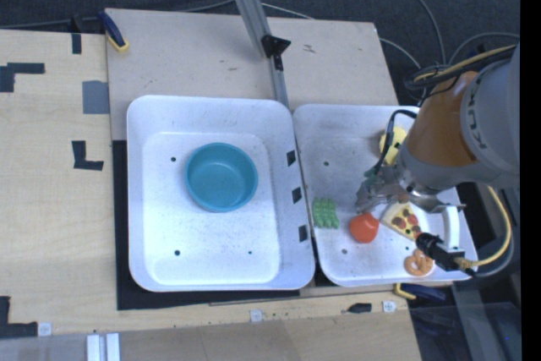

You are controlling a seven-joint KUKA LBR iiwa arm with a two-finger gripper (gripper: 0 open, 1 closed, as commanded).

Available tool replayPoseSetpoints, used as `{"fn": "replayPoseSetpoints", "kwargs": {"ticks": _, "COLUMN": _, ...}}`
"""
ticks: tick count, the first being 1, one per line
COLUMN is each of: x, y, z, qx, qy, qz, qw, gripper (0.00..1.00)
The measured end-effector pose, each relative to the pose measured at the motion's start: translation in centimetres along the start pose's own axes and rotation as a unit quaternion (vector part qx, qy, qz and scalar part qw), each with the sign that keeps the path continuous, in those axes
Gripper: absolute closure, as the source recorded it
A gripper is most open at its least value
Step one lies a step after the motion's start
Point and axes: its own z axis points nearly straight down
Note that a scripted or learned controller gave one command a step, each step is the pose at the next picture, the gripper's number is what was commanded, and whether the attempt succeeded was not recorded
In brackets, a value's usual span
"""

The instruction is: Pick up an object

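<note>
Nearest the camera, at the right bin's front right corner, a small tan pretzel-like ring toy point(418, 265) lies flat on the floor, touching a black and white fitting at the rim. Just behind it and to the left, a flat wedge-shaped pizza slice toy point(403, 221) with a cream base and red spots lies with its long axis on a diagonal, the narrow end up-left toward the gripper and the wide end down-right; part of it is hidden under the arm. Beside it to the left, a small round red-orange ball-like toy point(364, 228) sits on the floor, no clear long axis, touching or nearly touching the slice. Left again, near the divider, a small green ridged block toy point(325, 213) lies with its long axis running front to back. The grey two-finger gripper point(373, 191) hangs just above the red toy and the slice tip, pointing down-left; cannot tell if its fingers are apart or together, nothing visibly between them. Behind the gripper, a yellow object point(391, 141) peeks out, mostly hidden by the orange wrist band. The shallow white right bin point(334, 127) holds all these. The shallow white left bin point(161, 241) holds one round teal plastic bowl point(221, 176), upright, near its centre.
</note>
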Motion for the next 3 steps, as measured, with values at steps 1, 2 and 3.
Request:
{"fn": "replayPoseSetpoints", "kwargs": {"ticks": 1, "x": 0.8, "y": -0.3, "z": -5.7, "qx": -0.003, "qy": 0.0, "qz": 0.0, "qw": 1.0, "gripper": 1.0}}
{"fn": "replayPoseSetpoints", "kwargs": {"ticks": 2, "x": 0.9, "y": 0.3, "z": -11.8, "qx": -0.002, "qy": 0.0, "qz": 0.0, "qw": 1.0, "gripper": 1.0}}
{"fn": "replayPoseSetpoints", "kwargs": {"ticks": 3, "x": 0.9, "y": 0.3, "z": -16.6, "qx": -0.002, "qy": 0.0, "qz": 0.0, "qw": 1.0, "gripper": 1.0}}
